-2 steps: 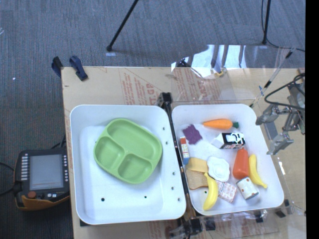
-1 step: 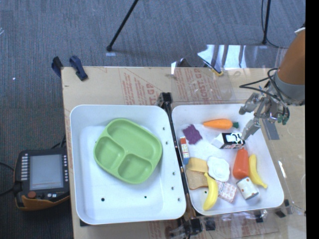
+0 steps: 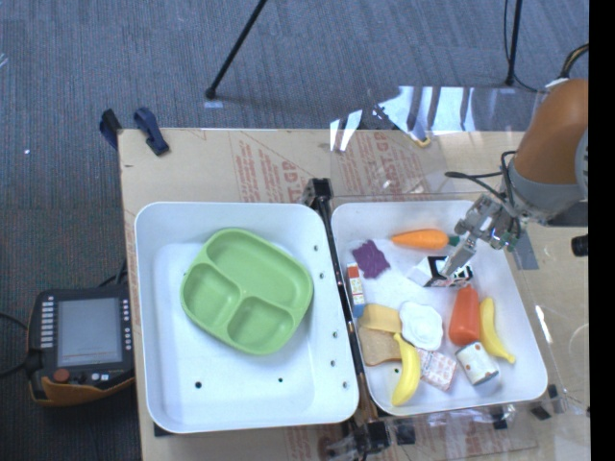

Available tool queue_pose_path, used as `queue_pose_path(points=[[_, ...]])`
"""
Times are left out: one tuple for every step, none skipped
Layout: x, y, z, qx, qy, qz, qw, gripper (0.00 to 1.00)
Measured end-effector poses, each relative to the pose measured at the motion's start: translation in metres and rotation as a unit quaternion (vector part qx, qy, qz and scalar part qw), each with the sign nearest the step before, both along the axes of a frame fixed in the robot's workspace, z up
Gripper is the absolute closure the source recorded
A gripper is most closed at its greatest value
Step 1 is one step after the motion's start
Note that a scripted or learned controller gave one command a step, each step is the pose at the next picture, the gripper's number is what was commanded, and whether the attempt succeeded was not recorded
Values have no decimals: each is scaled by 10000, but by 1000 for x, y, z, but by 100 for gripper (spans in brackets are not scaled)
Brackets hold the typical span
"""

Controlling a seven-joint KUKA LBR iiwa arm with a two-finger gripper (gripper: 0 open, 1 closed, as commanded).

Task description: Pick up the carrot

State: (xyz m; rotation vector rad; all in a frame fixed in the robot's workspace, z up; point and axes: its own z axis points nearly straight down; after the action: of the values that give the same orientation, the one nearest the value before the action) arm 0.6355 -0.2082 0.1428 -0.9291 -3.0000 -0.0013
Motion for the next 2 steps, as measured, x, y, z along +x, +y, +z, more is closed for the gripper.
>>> queue_pose_path(points=[[8,5,-30,-16,-113,-1553,9878,0],[16,16,-33,-18,-155,-2619,9650,0]])
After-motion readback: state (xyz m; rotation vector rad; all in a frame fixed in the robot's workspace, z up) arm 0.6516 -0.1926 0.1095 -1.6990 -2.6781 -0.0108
